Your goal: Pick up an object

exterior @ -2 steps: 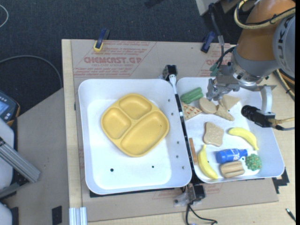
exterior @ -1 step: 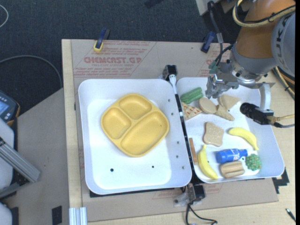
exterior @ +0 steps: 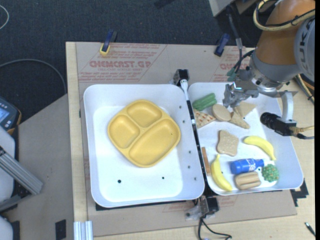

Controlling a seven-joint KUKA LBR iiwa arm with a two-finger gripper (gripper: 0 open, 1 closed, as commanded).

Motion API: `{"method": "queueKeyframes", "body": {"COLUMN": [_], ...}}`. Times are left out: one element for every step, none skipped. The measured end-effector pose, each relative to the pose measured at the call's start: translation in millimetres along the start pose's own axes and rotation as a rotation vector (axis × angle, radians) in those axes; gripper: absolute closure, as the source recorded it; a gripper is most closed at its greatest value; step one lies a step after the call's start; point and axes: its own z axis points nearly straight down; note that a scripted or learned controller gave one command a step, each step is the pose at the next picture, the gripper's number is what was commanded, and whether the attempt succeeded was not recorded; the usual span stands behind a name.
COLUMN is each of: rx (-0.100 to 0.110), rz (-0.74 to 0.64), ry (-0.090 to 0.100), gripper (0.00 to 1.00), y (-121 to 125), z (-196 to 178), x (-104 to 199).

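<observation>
Bench (exterior: 150, 59): brown board with red lettering, bearing both bins; a yellow clamp (exterior: 106, 43) and a blue clamp (exterior: 221, 45) grip its far edge.
Left bin (exterior: 100, 149): shallow, white, holding one thing.
Right bin (exterior: 292, 164): shallow, white, crowded with toy food.
Arm (exterior: 282, 31): grey with an orange band, reaching in from the right over the far end of the right bin.
Yellow tray (exterior: 144, 132): three compartments, lying flat near the middle of the left bin (turned at a slant).
Gripper (exterior: 234, 102): low over the far part of the right bin, just above the tan pieces; whether it is parted or closed cannot be told, and nothing is seen held.
Bananas: one (exterior: 260, 145) on the right side, another (exterior: 219, 174) near the bin's left wall.
Bread slice (exterior: 228, 143): mid-bin, between the bananas.
Green piece (exterior: 204, 102): far left corner, beside a waffle wedge (exterior: 203, 118).
Tan pieces (exterior: 221, 113): at the gripper's foot.
Blue can (exterior: 246, 165): lying on its side, touching a hot dog (exterior: 247, 180).
Broccoli (exterior: 270, 173): near corner, just right of the can.
</observation>
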Motion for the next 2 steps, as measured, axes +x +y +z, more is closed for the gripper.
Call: {"method": "queueKeyframes", "body": {"rx": [0.001,0.002], "rz": [0.000,-0.001], "ry": [0.000,0.000], "gripper": [1.00,1.00], "y": [2,3], "z": [7,14], "x": [-2,13]}}
